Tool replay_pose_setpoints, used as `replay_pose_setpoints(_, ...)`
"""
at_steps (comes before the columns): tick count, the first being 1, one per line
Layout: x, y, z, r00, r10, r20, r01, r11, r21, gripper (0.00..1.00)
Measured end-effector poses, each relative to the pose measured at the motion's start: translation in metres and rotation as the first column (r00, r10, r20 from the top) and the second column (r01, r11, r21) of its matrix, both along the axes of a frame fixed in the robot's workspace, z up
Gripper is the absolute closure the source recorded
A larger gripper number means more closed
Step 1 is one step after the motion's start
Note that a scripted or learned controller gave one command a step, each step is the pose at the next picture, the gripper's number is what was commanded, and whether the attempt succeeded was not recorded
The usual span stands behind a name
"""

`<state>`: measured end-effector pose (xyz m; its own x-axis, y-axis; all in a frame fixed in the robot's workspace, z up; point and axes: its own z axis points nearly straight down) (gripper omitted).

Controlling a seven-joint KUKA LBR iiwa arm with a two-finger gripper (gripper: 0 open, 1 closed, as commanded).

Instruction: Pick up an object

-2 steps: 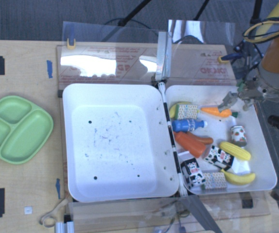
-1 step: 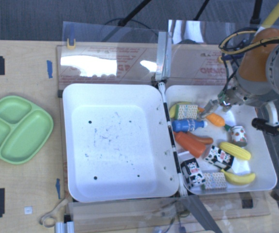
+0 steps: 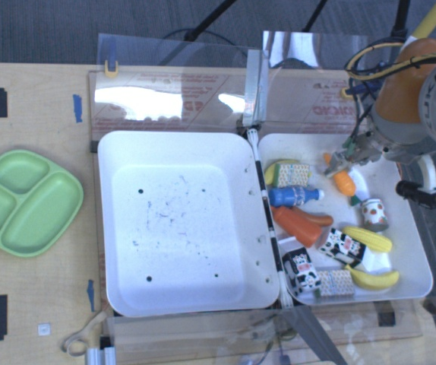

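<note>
Yellow banana (image 3: 375, 280) at bin's near edge; small orange object (image 3: 344, 182) below gripper (image 3: 352, 157), grip indiscernible.

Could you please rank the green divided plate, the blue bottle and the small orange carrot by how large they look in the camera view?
1. green divided plate
2. blue bottle
3. orange carrot

The differences look clear.

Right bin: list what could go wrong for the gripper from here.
1. The gripper sits by a small orange object near the right bin far wall; a descent may nudge it away.
2. The blue bottle, orange-red object and bananas lie packed together, so a grasp may catch two things or slip.
3. The bottle is round and may roll.
</note>
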<state>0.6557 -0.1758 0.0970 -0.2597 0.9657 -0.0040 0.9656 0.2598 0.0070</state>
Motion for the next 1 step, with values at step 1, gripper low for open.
replay_pose_setpoints(1, -0.0186, -0.0439, 0.0843, 0.972, -0.233, -0.004, 0.233, 0.972, 0.001, 1.0)
